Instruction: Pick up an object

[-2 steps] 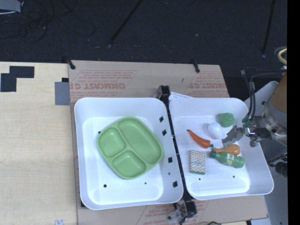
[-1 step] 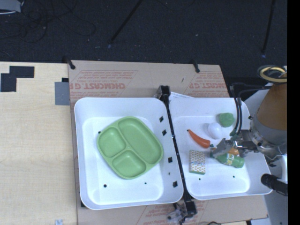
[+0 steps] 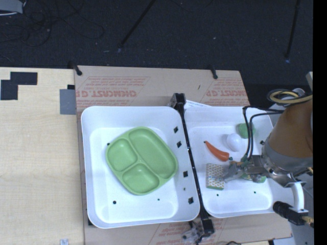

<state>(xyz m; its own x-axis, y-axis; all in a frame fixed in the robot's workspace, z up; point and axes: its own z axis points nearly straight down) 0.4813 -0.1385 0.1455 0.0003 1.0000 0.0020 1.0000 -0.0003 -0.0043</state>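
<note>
A robotics lab bench is showing here: two shallow white plastic bins (image 3: 97,137) are sitting on printed brown cardboard (image 3: 153,88), black cables (image 3: 138,19) are trailing over dark carpet, and black marker patches (image 3: 18,83) are sticking to pale plywood (image 3: 36,162).

Green object (image 3: 243,130) partly behind cable

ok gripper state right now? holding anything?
Gripper: low in the right bin, beside the checkered pad; open or shut cannot be told, and nothing is visibly between its fingers.
</note>
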